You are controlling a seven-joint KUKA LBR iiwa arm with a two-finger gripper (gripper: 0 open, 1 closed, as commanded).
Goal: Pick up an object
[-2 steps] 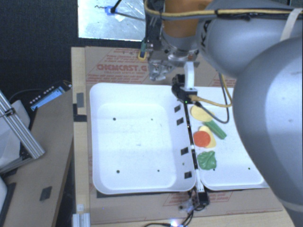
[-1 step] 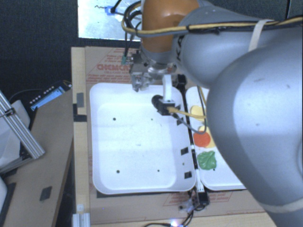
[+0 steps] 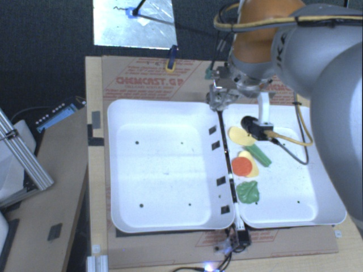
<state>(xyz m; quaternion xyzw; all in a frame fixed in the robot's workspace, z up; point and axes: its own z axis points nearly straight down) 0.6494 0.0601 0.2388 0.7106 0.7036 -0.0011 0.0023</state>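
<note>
Several small toy foods lie in the right bin (image 3: 295, 217), none of them lifted, so I judge the task barely begun: the reach is made, while the descent, the grasp and the lift are all left to do. The gripper (image 3: 218, 99) hangs over the far rim where the two bins meet, and whether it is wide or narrow I cannot tell, as it is small and seen from above. Nothing shows in its grasp.

The nearest candidate is a yellow piece (image 3: 237, 134), just toward the camera from the gripper and a little to the arm's side. Further from the gripper along the same line come a green stick (image 3: 261, 154), a red disc (image 3: 242, 165) lying partly on another yellow bit, and last a green leafy piece (image 3: 248, 191), well apart from the gripper. The left bin (image 3: 164, 169), on the gripper's other side, offers nothing to pick
</note>
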